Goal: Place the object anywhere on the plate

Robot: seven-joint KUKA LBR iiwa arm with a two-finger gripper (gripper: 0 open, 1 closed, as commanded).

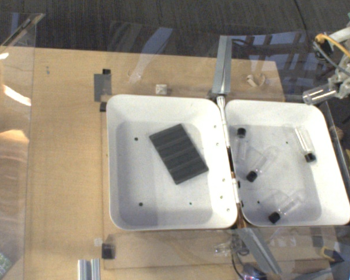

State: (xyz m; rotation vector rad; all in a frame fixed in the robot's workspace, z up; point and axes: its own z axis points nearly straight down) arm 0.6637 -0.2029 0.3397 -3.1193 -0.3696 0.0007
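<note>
Camera view from above lets me see two white bins side by side on my wooden bench point(58, 174). I count one dark ribbed plate point(178, 153) in the left bin point(119, 209). It lies flat and turned at a slant, near the middle of that bin, and nothing sits on it. In the right bin point(332, 156) I count four small clear vials with black caps. One vial point(241, 142) is by the bin's left wall, one vial point(259, 166) is near the middle, one vial point(305, 143) is by the right wall and one vial point(283, 209) is near the front. All four lie apart from each other. My arm point(338, 69) shows at the top right, outside the bins, well away from the vials. I cannot tell what its claw is doing.
</note>
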